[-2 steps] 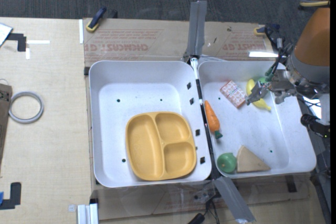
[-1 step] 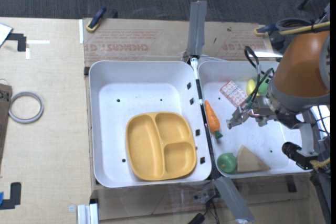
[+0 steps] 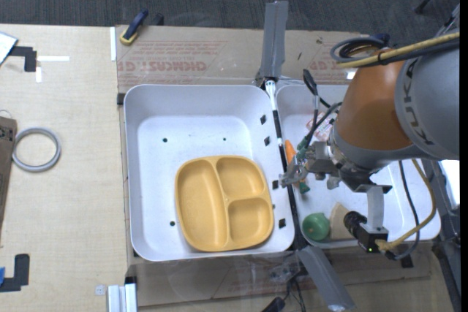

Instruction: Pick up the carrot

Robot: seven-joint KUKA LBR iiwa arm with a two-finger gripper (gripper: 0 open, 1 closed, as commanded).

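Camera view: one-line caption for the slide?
KUKA arm's gripper low over the carrot in the right bin; yellow divided plate in left bin.

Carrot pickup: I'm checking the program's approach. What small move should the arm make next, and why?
Probably a short descent with a slight shift toward the divider. The end effector sits in the right bin, with the carrot an orange sliver beside the divider, mostly hidden by the wrist. No grasp is visible.

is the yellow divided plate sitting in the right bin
No, the yellow divided plate lies in the left bin, while the arm works over the right bin.
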